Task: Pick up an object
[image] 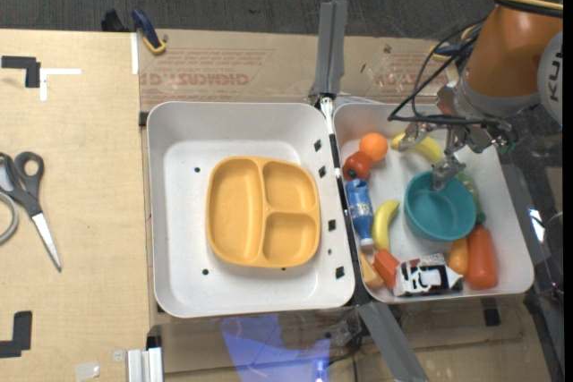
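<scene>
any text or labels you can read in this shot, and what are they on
"KU": black letters on the arm's grey casing, cut off by the picture's edge.
Red print on the cardboard strip behind the bins: upside down and too faint to read.
Blue bottle label: too small to read.
Black and white carton: markings blurred, unreadable.
Nothing else bears text.

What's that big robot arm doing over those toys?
The robot arm is reaching into the right bin, which is crowded with toy food. Its pincer hangs just above the teal bowl's far rim, with a banana, an orange and a carrot around it. Nothing is picked up yet. The left bin holds a yellow divided plate.
</scene>
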`<state>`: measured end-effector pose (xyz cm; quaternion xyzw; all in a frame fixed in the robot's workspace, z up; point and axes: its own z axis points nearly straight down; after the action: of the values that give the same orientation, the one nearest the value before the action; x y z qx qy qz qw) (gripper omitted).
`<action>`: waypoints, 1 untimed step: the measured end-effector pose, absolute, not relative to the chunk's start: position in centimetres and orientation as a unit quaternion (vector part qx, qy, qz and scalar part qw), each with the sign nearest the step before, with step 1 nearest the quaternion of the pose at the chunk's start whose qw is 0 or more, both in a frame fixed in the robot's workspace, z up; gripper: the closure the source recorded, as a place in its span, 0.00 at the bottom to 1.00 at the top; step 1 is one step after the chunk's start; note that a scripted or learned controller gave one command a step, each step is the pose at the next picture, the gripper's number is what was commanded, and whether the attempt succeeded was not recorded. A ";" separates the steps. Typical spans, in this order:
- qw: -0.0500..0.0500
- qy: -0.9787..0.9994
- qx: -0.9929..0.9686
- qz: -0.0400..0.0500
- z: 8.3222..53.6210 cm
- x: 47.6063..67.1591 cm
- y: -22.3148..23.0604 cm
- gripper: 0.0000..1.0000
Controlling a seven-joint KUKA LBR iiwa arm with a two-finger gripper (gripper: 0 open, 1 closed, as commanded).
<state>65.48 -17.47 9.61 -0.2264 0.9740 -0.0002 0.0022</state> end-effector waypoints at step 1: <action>0.008 0.974 -0.225 0.000 10.8 65.8 -17.3 1.00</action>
<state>65.77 -17.29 10.84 -0.2246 0.9744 0.0003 0.0084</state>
